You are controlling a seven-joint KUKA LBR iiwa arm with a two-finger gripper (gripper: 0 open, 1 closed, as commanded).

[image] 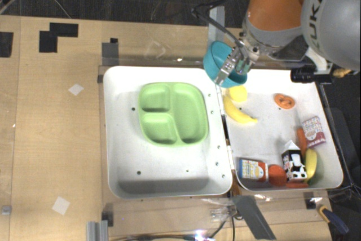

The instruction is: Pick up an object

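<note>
Above the far-left corner of the right bin (333,138), the gripper (232,68) grasps a teal bowl (216,62) by its rim, the bowl tilted and lifted clear of the bin floor. Just below it lie a yellow banana (239,114) and a lemon (237,93); a green divided tray (172,113) sits mid-floor in the left bin (121,149).
</note>
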